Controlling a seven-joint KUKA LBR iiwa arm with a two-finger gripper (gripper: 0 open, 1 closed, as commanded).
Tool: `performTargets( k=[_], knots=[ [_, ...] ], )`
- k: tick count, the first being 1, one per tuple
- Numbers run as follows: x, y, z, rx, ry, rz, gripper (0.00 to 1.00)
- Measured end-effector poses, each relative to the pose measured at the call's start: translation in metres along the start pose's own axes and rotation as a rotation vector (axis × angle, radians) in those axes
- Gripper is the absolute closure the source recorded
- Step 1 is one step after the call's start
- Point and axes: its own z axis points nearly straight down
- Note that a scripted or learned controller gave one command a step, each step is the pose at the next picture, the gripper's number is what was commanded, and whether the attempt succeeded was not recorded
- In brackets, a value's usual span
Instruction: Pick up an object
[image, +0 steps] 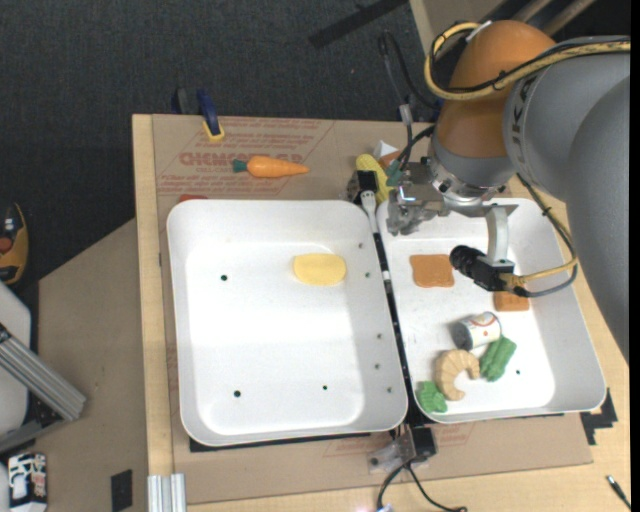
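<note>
The left bin (200, 330) holds a yellow oval piece (320, 269) near its upper middle. The right bin (560, 390) contains a brown toast-like slice (432, 271), a small orange piece (511, 300), a small can (480, 328), a green vegetable (497, 358), a croissant (458, 370) and a green leaf piece (432, 397). My gripper (403, 212) hangs over the upper left corner of the right bin, just above the toast slice and close to the divider. Nothing is seen held in it.
A toy carrot (270, 168) lies on the cardboard behind the left bin. A blue and yellow clamp (210, 120) sits at the board's back edge. A yellow and black object (370, 180) stands at the top of the divider, beside the gripper.
</note>
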Motion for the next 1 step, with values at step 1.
performTargets(
  k=[1],
  knots=[
    [0.0684,0.043,-0.1168,0.001,0.0,0.005,1.0]
  ],
)
